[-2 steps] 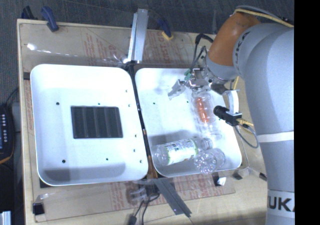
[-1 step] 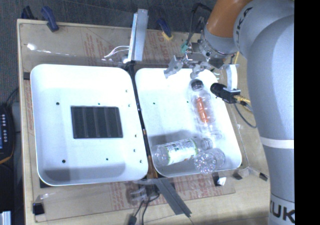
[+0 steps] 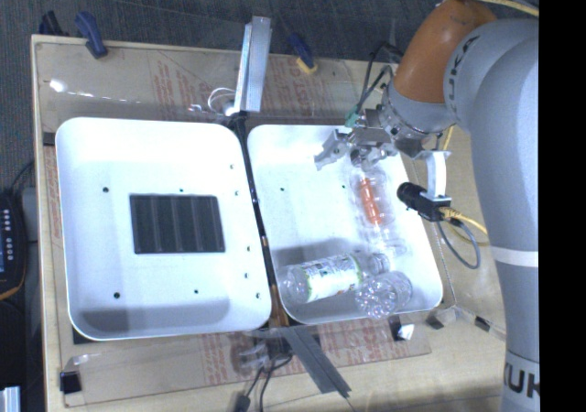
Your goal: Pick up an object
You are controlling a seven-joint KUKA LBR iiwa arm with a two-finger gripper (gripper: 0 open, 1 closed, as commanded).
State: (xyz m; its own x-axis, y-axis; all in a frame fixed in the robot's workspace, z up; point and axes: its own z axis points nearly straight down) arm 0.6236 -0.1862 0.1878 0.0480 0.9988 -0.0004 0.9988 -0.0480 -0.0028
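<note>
One grey arm (image 3: 494, 126) reaches in, its tool (image 3: 352, 149) open above the right bin (image 3: 275, 218), which holds clear plastic bottles (image 3: 320, 277).

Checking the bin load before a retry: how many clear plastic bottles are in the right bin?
3. Clear plastic bottle with the orange label lies mid-bin, bottle with the green-and-white label along the near wall, crumpled unlabelled one in the near right corner. Clear plastic overlaps there, so another may be hidden.
</note>
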